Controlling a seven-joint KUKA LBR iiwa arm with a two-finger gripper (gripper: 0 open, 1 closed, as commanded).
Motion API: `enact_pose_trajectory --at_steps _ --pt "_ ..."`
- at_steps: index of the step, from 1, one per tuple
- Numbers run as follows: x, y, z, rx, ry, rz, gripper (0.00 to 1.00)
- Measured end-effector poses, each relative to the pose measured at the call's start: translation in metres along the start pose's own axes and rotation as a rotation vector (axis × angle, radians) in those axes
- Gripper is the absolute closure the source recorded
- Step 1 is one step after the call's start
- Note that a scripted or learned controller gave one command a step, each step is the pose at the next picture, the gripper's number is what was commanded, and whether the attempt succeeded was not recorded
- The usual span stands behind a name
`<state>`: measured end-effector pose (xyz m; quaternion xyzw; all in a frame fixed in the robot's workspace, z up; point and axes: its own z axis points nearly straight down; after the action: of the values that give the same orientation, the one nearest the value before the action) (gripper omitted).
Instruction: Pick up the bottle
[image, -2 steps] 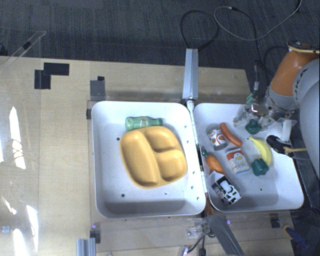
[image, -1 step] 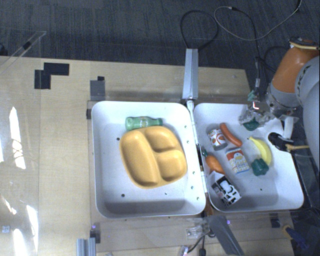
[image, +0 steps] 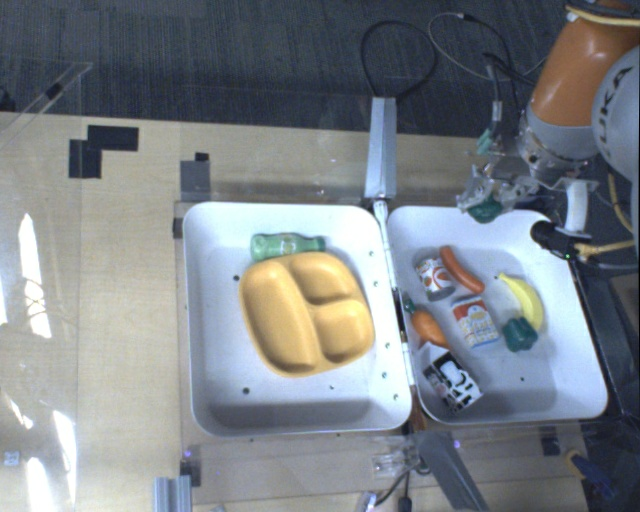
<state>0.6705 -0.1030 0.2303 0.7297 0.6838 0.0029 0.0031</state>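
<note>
Green plastic bottle (image: 286, 244) lying on side in left white bin (image: 200, 330), touching top edge of yellow 2-compartment tray (image: 305, 310). Two-finger gripper (image: 490, 195) above right white bin (image: 580, 390) rim; finger state: cannot tell. Travel left, align across bottle's narrow width, descend clear of tray lip.

Bench (image: 120, 300) with two white bins (image: 200, 330)

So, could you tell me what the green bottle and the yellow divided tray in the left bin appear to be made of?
The green bottle looks like translucent plastic or possibly glass: light passes through its body, with a soft sheen. The yellow tray looks like moulded matte plastic, judging by its rounded edges, smooth compartments and dull, even colour. Neither can be confirmed from this view.
</note>
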Motion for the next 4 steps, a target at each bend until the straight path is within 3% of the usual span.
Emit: enact_pose_trajectory --at_steps 1,2,3,4 --pt "0.049 -0.004 -0.031 0.002 0.0 0.078 1.0" --pt "0.096 -0.021 0.021 0.006 0.001 0.178 1.0" --pt "0.18 -0.039 -0.045 0.003 0.002 0.21 1.0" --pt "0.228 -0.033 0.025 0.007 0.001 0.337 1.0"
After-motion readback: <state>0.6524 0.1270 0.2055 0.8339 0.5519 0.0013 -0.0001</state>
